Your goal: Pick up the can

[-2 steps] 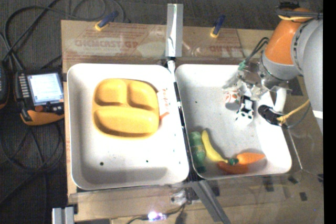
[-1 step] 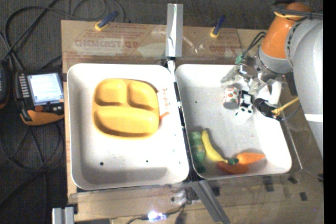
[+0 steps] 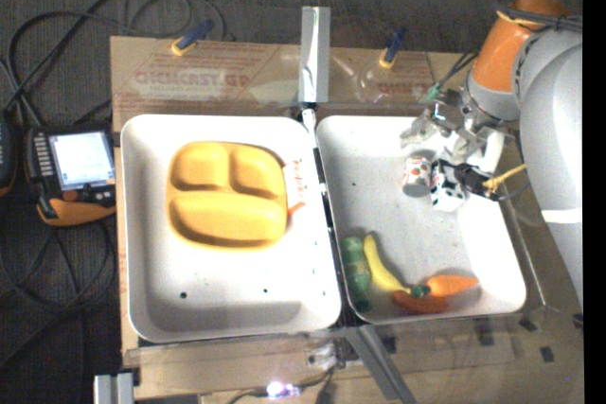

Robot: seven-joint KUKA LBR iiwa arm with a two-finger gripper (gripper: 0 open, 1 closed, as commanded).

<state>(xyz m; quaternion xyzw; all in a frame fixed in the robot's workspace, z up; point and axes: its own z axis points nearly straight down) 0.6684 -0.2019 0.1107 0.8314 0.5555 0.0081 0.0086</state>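
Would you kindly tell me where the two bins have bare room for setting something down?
Left bin: bare floor below the yellow plate. Right bin: bare between the can and the banana; crowded along its near edge, by the carrot.

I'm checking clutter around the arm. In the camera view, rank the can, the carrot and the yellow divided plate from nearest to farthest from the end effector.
1. can: right beside the end effector, in the upper part of the right bin.
2. carrot: at the same bin's lower edge.
3. yellow divided plate: across in the left bin.
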